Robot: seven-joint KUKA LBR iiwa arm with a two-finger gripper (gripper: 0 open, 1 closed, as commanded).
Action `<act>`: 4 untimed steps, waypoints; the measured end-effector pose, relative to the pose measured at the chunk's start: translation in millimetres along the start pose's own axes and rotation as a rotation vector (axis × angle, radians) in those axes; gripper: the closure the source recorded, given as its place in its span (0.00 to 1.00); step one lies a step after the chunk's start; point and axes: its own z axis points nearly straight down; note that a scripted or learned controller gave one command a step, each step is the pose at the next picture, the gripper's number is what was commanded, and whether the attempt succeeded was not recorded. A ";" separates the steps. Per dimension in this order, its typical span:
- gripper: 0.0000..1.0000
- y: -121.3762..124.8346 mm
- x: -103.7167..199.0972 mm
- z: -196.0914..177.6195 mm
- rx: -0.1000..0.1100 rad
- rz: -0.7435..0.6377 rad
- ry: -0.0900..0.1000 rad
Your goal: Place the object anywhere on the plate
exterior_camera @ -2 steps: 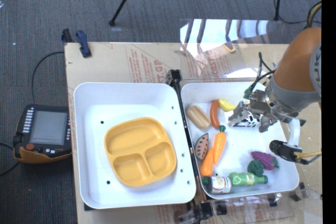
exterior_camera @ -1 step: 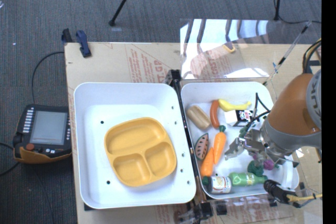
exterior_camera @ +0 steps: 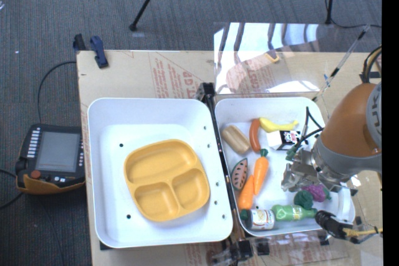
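A yellow plate (exterior_camera: 166, 179) with three compartments lies in the left white bin (exterior_camera: 106, 128). The right bin (exterior_camera: 230, 106) holds toy foods: a tan bun (exterior_camera: 235, 139), a red sausage (exterior_camera: 254, 134), a yellow banana (exterior_camera: 277, 125), an orange carrot (exterior_camera: 254, 180), a brown sliced piece (exterior_camera: 239, 173), a green bottle (exterior_camera: 280, 215), a green broccoli (exterior_camera: 304, 199) and purple grapes (exterior_camera: 317, 191). My gripper (exterior_camera: 298, 175) hangs low over the right side of this bin, just right of the carrot and above the broccoli and grapes. Nothing is seen held in it.
A small black and white box (exterior_camera: 287, 137) lies beside the banana. The orange and grey arm (exterior_camera: 352, 128) covers the right bin's right edge. A teach pendant (exterior_camera: 53, 157) rests left of the bench. A blue clamp (exterior_camera: 96, 50) sits at the bench's far left corner.
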 end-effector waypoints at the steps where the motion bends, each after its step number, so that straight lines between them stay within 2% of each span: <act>1: 1.00 13.8 -39.8 22.9 -0.008 0.147 -0.001; 2: 1.00 13.1 -71.5 -26.5 -0.012 0.383 0.000; 3: 1.00 14.8 -75.5 -86.1 -0.014 0.521 0.002; 4: 1.00 1.3 -33.7 -75.5 -0.006 0.612 0.002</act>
